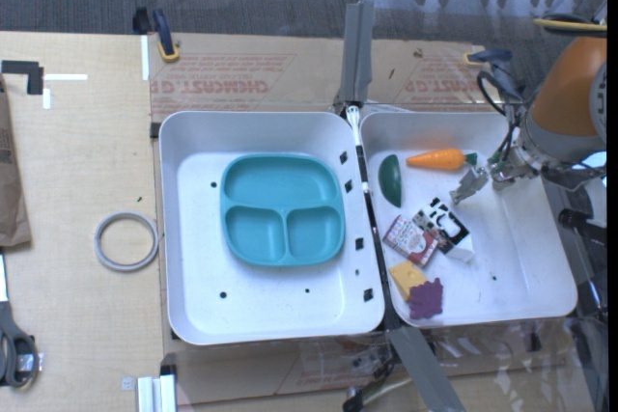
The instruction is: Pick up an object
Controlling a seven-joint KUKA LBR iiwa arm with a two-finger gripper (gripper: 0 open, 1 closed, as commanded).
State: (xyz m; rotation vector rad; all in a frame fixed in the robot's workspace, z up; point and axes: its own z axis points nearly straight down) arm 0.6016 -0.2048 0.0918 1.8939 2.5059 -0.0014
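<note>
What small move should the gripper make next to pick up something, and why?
Probably lower the gripper a little toward the black-and-white item in the right bin. It hangs just above and to the right of that cluster, with nothing visibly between its fingers; the carrot lies farther back.

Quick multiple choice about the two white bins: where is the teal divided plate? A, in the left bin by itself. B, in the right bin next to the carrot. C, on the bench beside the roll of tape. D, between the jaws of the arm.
A: the teal divided plate lies flat in the left bin, while the carrot and the other small items are in the right bin.
</note>
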